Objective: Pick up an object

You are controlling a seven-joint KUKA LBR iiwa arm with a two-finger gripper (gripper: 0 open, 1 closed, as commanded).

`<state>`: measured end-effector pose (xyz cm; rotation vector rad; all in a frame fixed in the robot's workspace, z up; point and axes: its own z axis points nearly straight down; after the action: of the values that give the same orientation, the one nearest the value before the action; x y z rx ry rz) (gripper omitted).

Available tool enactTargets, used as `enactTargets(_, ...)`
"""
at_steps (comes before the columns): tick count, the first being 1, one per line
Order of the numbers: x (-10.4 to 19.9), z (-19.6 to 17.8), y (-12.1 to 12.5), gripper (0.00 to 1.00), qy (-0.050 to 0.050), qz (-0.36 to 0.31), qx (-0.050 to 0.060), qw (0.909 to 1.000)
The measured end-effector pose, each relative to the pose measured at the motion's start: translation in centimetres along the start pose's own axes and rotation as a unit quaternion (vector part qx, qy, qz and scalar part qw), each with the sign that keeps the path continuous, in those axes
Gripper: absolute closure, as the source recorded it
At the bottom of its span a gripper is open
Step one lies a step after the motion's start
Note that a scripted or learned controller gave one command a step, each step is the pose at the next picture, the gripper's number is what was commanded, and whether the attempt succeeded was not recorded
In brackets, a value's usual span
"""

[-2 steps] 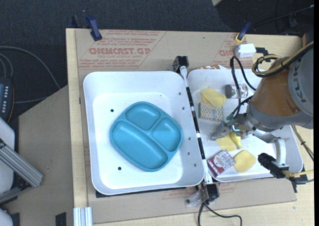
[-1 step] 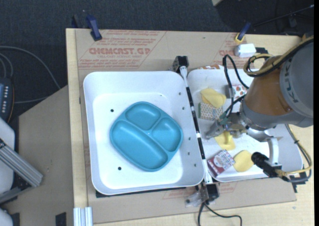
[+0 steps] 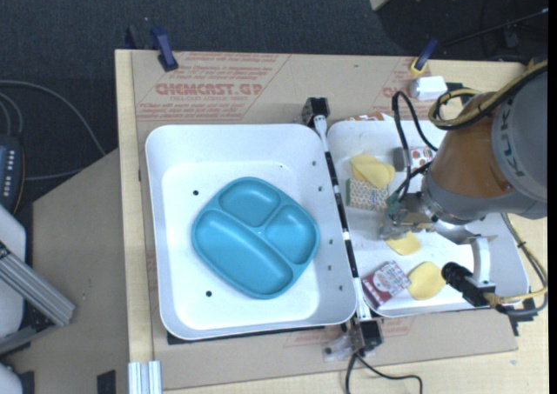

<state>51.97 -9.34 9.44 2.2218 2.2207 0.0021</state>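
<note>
End effector [image 3: 397, 225] over right bin [image 3: 513, 272], cardboard-topped bench [image 3: 218, 88]

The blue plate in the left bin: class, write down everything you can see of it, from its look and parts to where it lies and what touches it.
The blue plate is a rounded, light blue tray with three sunken sections: two smaller ones toward the far side and one long one nearer the camera. It looks like smooth moulded plastic. It lies flat, right side up and turned at an angle, near the middle of the left bin, resting on the white floor. Nothing else touches it.
</note>
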Motion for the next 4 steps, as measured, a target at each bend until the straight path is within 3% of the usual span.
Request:
enactTargets(1,0.0,0.0,0.0,0.0,0.0,0.0,0.0,1.0)
enactTargets(2,-1.6,1.0,3.2,0.0,-0.001,0.0,0.0,1.0)
enactTargets(3,-1.5,0.0,3.3,1.0,-0.001,-0.001,-0.002,1.0)
enactTargets(4,4.0,-15.0,6.7,1.0,0.0,-0.001,-0.001,1.0)
